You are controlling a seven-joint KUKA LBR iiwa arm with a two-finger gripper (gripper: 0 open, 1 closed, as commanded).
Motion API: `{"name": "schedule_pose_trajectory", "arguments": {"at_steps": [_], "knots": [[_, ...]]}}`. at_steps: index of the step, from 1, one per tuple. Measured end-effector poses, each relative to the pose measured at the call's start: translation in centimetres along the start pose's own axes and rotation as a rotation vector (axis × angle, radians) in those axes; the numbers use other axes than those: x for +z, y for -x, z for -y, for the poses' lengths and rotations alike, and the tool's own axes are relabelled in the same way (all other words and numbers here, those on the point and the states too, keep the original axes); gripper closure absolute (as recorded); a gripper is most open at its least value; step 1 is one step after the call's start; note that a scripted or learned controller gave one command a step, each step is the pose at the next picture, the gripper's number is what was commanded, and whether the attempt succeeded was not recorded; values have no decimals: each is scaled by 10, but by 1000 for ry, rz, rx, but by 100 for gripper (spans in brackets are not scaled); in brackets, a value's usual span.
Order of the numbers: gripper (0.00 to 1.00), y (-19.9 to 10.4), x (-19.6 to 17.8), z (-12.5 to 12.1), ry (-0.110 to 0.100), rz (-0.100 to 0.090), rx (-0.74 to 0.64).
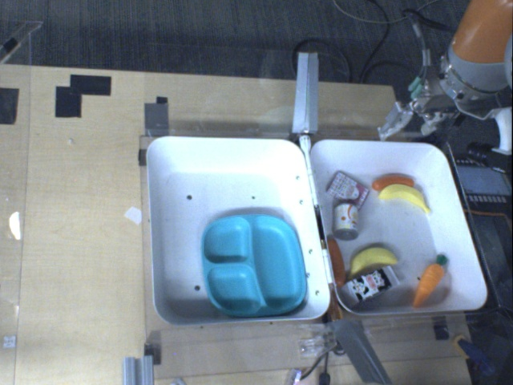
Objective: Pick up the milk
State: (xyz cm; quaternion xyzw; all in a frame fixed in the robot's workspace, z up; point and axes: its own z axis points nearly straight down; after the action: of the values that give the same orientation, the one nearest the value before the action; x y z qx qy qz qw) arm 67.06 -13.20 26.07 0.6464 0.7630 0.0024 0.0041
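The milk (371,285) is a small carton with a black-and-white cow pattern, lying on its side near the front edge of the right bin (449,175). A yellow banana (373,257) lies just behind it and touches it or nearly does. My gripper (410,117) hangs above the back rim of the right bin, near its far right corner, well away from the milk. Nothing shows in it.
The right bin also holds a can (346,220), a pink packet (346,187), a second banana (405,196) beside an orange sausage-like piece (393,181), a carrot (430,282) and a brown sausage (335,261) along the left wall. A blue divided tray (254,265) lies in the left bin (184,175).
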Motion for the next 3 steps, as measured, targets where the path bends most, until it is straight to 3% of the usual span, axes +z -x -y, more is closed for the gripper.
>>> {"name": "schedule_pose_trajectory", "arguments": {"at_steps": [1,2,3], "knots": [[0,-40,125,-5,-4,-2,26],[0,-75,74,-11,-3,-2,370],[0,-124,75,-19,-5,-2,398]]}}
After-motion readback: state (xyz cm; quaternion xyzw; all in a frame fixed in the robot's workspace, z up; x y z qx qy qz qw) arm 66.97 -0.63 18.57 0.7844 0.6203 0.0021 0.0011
